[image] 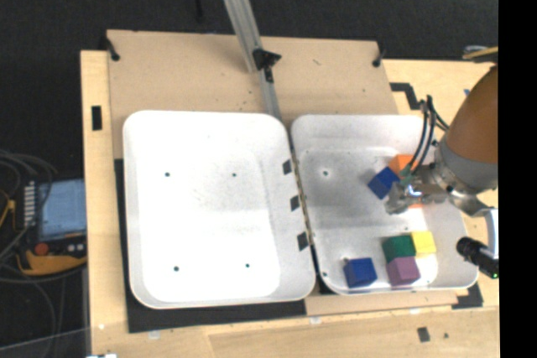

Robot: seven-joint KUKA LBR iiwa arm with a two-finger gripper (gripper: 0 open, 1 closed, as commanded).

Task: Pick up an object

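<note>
Nothing's been lifted yet, as far as can be seen. The pincer (pixel 401 195) is parked low in the right bin (pixel 352 148), right beside a blue cube (pixel 383 183) with an orange block (pixel 403 163) just behind it. Whether it's spread or pinching anything can't be told. So the grab and the lift are probably both left to do. The cube looks small and tilted.

A robotics lab: plywood bench (pixel 243 71), two white bins (pixel 210 205), metal camera pole (pixel 239 4), loose cables (pixel 21 172).
</note>
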